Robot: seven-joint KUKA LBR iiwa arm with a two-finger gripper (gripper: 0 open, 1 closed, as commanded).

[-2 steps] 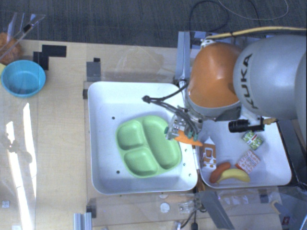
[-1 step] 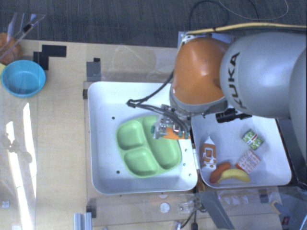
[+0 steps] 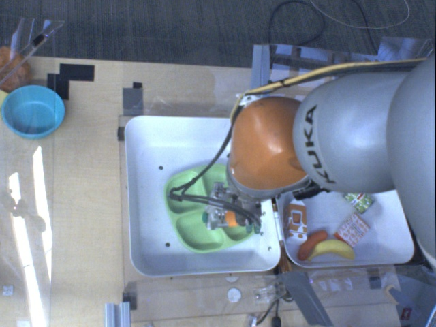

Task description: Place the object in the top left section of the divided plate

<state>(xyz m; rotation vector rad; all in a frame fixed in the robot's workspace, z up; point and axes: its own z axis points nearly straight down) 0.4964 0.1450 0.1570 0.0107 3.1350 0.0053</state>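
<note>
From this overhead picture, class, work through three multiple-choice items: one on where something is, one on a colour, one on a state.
1. Where does the divided plate lie?
A. in the left bin
B. in the right bin
C. on the bare bench

2. What colour is the bowl at the bench's far left?
A. red
B. blue
C. white

3. How does the tool stand relative to the plate?
A. parked beside the bowl
B. over the right bin
C. low over the plate

Answers: 1 A, the green divided plate rests inside the left bin. 2 B, the bowl is blue. 3 C, the tool hangs just above the plate, an orange item at its tip.
</note>
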